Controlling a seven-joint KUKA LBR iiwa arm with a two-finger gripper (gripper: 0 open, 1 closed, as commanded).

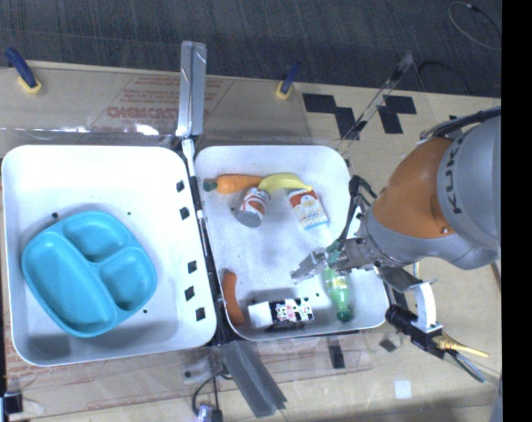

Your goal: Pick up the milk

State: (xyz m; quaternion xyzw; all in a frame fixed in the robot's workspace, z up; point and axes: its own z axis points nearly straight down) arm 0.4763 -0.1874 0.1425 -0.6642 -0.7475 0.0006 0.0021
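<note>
The milk (288,312) — a small carton with a black-and-white cow pattern — is seen lying on its side near the front wall of the right bin (274,158), with nothing closed around it, so the pick is judged not yet made. The end effector (323,265) is seen low over that bin, just above and to the right of the carton, beside a green bottle (338,294); whether it is open or closed cannot be told, since its metal parts blur together against the white floor. What is left, by this reading, is the approach to the carton, the grasp and the lift.

The carton is boxy and flat-sided, probably smooth card. An orange sausage-shaped toy (231,295) lies just to its left. Further back are found a carrot (236,183), a curved yellow banana (282,182), a tipped round can (252,207) and a small white-and-orange carton (309,207) — all apparently toy food. In the left bin (19,170) a glossy blue divided plate (88,272) is set.
</note>
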